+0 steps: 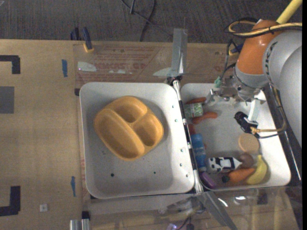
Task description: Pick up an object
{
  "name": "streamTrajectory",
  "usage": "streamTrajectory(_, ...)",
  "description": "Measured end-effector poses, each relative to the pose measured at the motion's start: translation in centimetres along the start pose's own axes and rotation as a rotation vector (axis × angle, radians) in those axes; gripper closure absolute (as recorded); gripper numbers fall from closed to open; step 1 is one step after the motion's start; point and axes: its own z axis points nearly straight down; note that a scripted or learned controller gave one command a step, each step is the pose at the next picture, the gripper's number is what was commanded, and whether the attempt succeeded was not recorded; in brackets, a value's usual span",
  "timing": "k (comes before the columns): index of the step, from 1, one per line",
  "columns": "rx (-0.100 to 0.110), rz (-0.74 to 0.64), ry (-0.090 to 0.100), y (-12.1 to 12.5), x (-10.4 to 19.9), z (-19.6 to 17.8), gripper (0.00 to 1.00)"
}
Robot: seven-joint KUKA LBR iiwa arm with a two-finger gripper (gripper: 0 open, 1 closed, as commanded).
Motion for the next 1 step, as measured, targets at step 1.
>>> streamTrajectory(1,-0.012,0.14,0.0,-0.76,-2.73,0.93,0.0)
